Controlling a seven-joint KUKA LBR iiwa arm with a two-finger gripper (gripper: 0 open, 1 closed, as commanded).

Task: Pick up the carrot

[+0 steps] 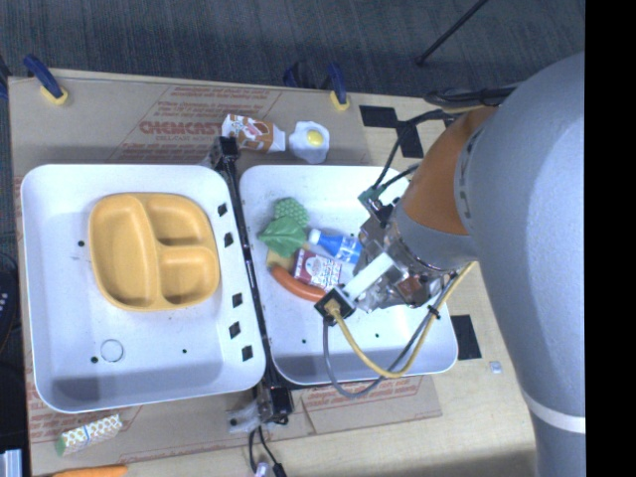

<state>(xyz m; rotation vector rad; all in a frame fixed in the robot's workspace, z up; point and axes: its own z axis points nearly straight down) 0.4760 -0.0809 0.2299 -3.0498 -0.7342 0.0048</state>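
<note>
The carrot (294, 283) is a slim orange piece lying in the right bin (298, 351), near its left side, partly under a red and white carton (319, 266). My gripper (383, 256) hangs over the middle of the right bin, just to the right of the carton and the carrot. The wrist and its bracket cover the fingertips.
A green leafy toy (284, 223) and a blue and white bottle (336, 243) lie next to the carrot. The left bin (60, 366) holds a yellow divided plate (154, 248). Beyond the bins lie a small carton (248, 132) and a white and yellow egg toy (310, 140).
</note>
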